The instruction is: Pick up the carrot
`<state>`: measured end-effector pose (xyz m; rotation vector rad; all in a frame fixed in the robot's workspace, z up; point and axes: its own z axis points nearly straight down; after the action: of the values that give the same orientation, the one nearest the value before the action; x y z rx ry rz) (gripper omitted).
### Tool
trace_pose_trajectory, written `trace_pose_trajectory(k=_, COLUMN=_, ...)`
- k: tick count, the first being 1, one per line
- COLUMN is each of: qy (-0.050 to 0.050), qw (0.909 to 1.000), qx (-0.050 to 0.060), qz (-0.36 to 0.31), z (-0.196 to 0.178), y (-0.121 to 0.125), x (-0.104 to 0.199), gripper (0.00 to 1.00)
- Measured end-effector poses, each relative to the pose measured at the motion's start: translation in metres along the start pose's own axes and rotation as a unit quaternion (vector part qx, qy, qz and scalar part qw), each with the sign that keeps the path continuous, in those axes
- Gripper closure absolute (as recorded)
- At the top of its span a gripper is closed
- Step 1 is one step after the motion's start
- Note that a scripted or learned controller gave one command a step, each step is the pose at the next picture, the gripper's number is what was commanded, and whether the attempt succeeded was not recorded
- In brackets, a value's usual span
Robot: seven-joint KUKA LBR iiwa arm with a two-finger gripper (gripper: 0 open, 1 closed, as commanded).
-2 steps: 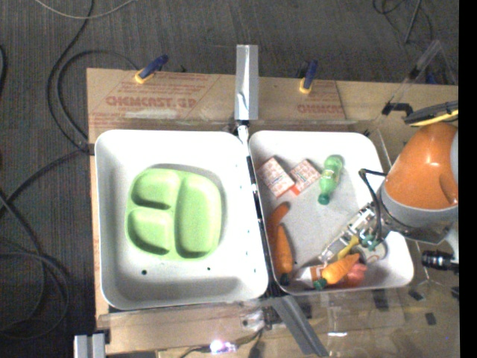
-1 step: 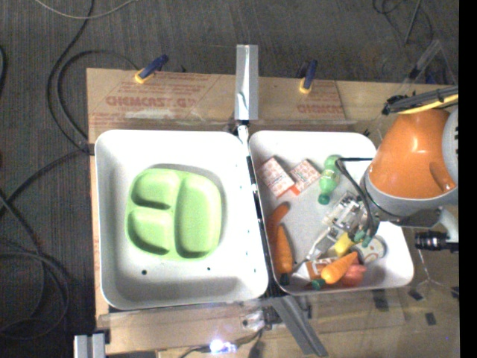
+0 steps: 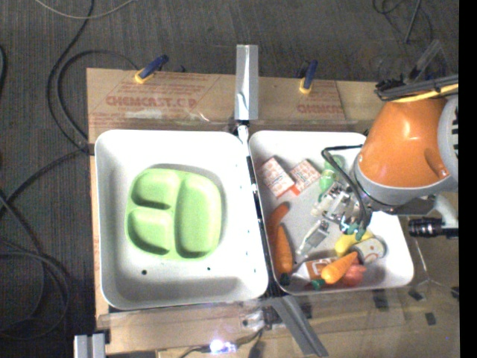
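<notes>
Pincer (image 3: 322, 228) of the grey and orange arm hangs low over the middle of the right bin (image 3: 395, 278), with its metal parts pointing down and to the left. How it is set cannot be told from this view, since the wrist and its cables cover much of it, and nothing is seen in its grip. It looks to me like the arm is placed above the pile in order to reach down, but it is not yet on any item.

Two orange things could be the carrot. One carrot (image 3: 283, 250) lies long and narrow along the left wall of the right bin, just beside a reddish sausage-shaped toy (image 3: 277, 215) that lies above it. A second orange piece (image 3: 339, 267) lies near the front wall, leaning on a red thing (image 3: 356, 274) — I cannot say which of the two is meant.

The wall is close to the long carrot, so a finger has little room on that side, in my judgement. Around the pincer lie small printed packets (image 3: 287, 176), a yellow item (image 3: 349, 242) and a small round tin (image 3: 370, 250), all crowded together — they may be pushed. The left bin (image 3: 112, 274) holds a green divided tray (image 3: 177, 211), well apart from the arm
</notes>
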<state>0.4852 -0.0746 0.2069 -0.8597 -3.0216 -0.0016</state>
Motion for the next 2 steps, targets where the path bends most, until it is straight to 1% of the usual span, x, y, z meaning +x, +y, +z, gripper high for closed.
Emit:
trace_pose_trajectory(k=1, qy=-0.004, qw=0.9969, qx=-0.003, qz=-0.079, z=0.0889, y=-0.0264, x=-0.02, gripper=0.0)
trace_pose_trajectory(k=2, qy=-0.004, qw=0.9969, qx=-0.003, qz=-0.079, z=0.0893, y=-0.0265, x=-0.0198, gripper=0.0)
